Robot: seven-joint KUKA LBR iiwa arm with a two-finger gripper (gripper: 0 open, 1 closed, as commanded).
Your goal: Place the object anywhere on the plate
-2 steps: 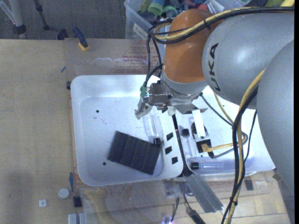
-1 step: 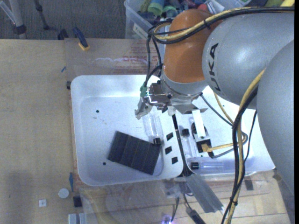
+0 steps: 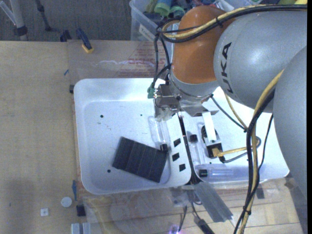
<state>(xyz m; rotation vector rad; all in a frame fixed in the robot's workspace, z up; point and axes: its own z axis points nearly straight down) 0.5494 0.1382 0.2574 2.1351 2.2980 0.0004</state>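
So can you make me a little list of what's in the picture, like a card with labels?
arm: grey with orange band, reaching in from the right
claw: low over the left bin, beside the black slab
left bin: white, holds the slab
black slab: flat, ridged, tilted, near the bin's front
holding anything: cannot tell
behind: clear box of colourful toys

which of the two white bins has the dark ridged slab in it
The left bin: the dark ridged slab lies on its floor near the front, beside the pincer.
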